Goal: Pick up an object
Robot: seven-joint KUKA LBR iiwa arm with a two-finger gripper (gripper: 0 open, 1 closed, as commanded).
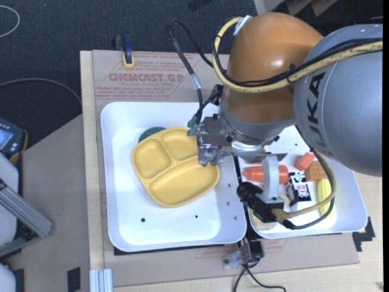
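Gripper (206,154) sat low over right rim of yellow divided plate (173,174) in left bin (121,224); open or clenched, impossible to tell. Plate lay tilted, covering a green object (151,132). Orange items (309,166) clustered in right bin (346,221).

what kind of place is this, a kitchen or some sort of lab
Most likely a robotics lab, not a kitchen: a KUKA arm works over two white bins on a cardboard-covered bench, with loose cables on dark carpet.
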